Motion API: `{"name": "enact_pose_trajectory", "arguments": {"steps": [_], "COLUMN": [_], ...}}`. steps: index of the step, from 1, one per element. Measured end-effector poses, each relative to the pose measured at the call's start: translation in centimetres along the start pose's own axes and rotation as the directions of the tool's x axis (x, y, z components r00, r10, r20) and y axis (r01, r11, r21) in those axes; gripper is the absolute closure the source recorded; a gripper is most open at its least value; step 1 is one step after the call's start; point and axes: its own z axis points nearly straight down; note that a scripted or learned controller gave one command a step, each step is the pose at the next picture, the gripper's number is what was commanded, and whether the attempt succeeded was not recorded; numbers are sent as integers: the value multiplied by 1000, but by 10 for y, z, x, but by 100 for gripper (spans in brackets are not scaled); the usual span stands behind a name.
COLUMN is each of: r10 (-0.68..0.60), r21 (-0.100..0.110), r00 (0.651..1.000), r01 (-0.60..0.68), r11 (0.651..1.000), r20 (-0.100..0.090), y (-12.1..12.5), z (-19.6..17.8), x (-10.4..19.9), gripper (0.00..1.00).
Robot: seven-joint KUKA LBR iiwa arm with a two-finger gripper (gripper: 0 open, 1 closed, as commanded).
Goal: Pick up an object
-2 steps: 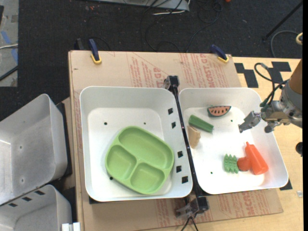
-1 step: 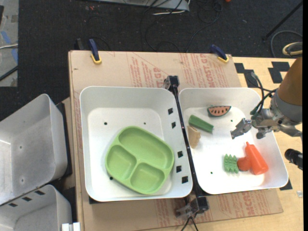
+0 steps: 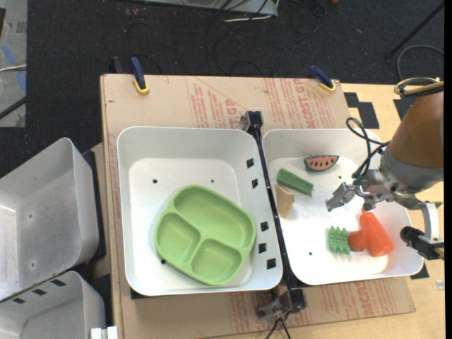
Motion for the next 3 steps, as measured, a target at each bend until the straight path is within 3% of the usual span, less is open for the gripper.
{"name": "enact_pose_trajectory", "arguments": {"steps": [1, 2, 3], "r10": [1, 2, 2], "r21": [1, -5, -7], "r00": [1000, 1000, 1000], "r01": [-1, -2, -2], "r11": [1000, 1000, 1000], "r20": [0, 2, 3], "y": [-1, 1, -8], "z": [54, 40, -13], "x": [1, 0, -4], "gripper": [0, 100, 100]}}
